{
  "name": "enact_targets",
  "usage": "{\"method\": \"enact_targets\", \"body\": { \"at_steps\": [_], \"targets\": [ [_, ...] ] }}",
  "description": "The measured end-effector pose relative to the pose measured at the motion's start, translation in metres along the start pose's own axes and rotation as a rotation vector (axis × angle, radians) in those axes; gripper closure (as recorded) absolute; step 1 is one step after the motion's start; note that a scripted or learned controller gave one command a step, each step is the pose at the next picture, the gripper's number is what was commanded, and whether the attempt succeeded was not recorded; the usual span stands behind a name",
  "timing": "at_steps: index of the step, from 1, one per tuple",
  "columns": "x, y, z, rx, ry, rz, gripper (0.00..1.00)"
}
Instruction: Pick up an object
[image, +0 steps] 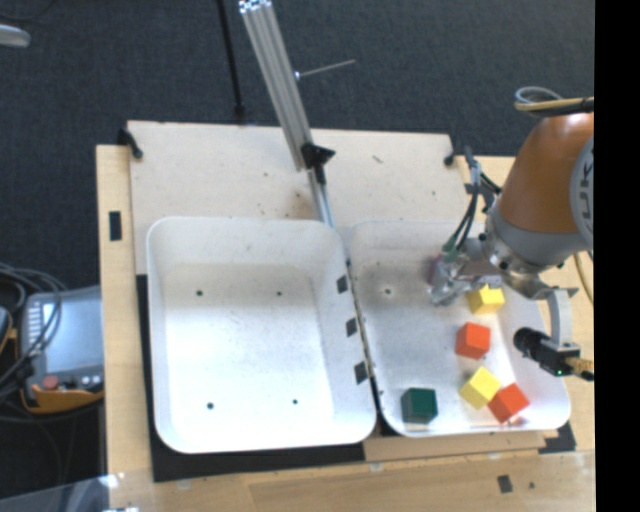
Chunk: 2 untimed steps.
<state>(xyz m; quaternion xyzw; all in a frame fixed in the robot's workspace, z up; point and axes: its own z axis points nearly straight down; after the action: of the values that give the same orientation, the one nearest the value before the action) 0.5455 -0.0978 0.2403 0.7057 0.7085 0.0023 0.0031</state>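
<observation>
a slanted overhead view looks down on a tan wooden bench (220, 170) holding two shallow white bins side by side. the left bin (250, 330) has a speckled floor with a few dark dots. the right bin (400, 330) holds five small blocks, all in its right half: a yellow block (488, 298) near the middle of the bin's right side, an orange block (473, 340) just below it, a second yellow block (480, 386) further down, a red-orange block (509, 402) touching that one's lower right side near the bin's front corner, and a dark green block (419, 405) set apart to the left, close to the front rim. the grey arm with its orange band (545, 180) reaches in from the right edge, and its hand (446, 281) sits low over the right bin, just to the left of the upper yellow block and close beside it. the hand is a small, blurred cluster of grey metal, so i cannot tell whether it is released or clenched, and no block can be made out within it. a slim aluminium post (285, 100) leans across the back of the bench, ending near the gap between the two bins. dark carpet (400, 60) surrounds the bench, and a grey control box (60, 335) with cables lies at the far left.
</observation>
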Motion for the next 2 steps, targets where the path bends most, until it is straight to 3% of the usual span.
{"method": "enact_targets", "body": {
  "at_steps": [1,2],
  "targets": [
    [-0.001,0.001,-0.007,0.006,0.001,-0.003,1.0],
    [0.044,0.02,-0.007,0.006,0.002,-0.003,1.0]
  ]
}}
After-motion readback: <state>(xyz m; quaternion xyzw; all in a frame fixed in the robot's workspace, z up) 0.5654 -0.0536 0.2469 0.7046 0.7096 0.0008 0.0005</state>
